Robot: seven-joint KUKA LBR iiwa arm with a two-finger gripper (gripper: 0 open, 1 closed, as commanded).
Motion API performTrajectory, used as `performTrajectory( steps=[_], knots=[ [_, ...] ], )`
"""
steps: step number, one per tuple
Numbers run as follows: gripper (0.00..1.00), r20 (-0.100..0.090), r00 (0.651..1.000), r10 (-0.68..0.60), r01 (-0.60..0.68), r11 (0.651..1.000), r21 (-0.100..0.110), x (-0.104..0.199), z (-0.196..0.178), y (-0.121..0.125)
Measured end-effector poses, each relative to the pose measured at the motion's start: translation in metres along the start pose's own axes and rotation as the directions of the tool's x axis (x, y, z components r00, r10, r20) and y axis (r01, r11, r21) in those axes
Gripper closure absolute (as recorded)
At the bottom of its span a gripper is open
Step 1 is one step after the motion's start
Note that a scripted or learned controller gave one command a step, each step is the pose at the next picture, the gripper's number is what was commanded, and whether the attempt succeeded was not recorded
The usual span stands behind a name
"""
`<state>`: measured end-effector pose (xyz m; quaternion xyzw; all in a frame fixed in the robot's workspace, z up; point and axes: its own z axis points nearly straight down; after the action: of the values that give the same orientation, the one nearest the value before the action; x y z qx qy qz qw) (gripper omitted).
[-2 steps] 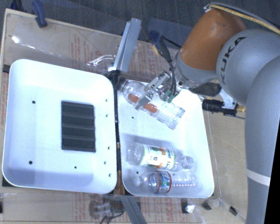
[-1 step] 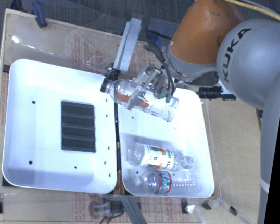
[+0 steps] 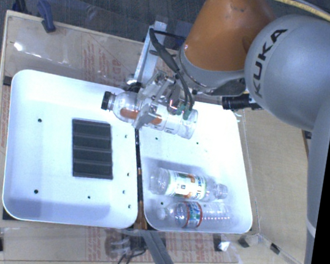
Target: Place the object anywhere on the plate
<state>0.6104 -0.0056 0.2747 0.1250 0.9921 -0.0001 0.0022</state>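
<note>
A clear plastic bottle (image 3: pixel 125 107) with a black cap and an orange label band hangs crosswise above the ridge between the two bins. My gripper (image 3: pixel 150 108) is shut on its middle, with the capped end sticking out to the left over the left bin. The plate (image 3: pixel 92 149) is a dark ribbed rectangle lying flat in the left bin, below and to the left of the held bottle. The big orange and grey arm hides the upper part of the right bin.
Two more clear bottles (image 3: pixel 186 185) (image 3: pixel 196 214) lie on their sides at the near end of the right bin (image 3: pixel 242 171). The left bin (image 3: pixel 38 108) holds the plate, with bare white floor around it.
</note>
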Motion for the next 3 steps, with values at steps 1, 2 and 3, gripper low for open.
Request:
performTrajectory(
  steps=[1,2,3],
  knots=[
    [1.00,-0.004,0.997,-0.080,0.080,0.997,0.001,0.024,-0.009,0.038],
    [0.00,-0.003,0.997,-0.079,0.079,0.997,0.000,0.024,-0.009,0.038],
    [0.00,-0.004,1.000,-0.025,0.025,1.000,0.001,0.098,0.094,0.113]
  ],
)
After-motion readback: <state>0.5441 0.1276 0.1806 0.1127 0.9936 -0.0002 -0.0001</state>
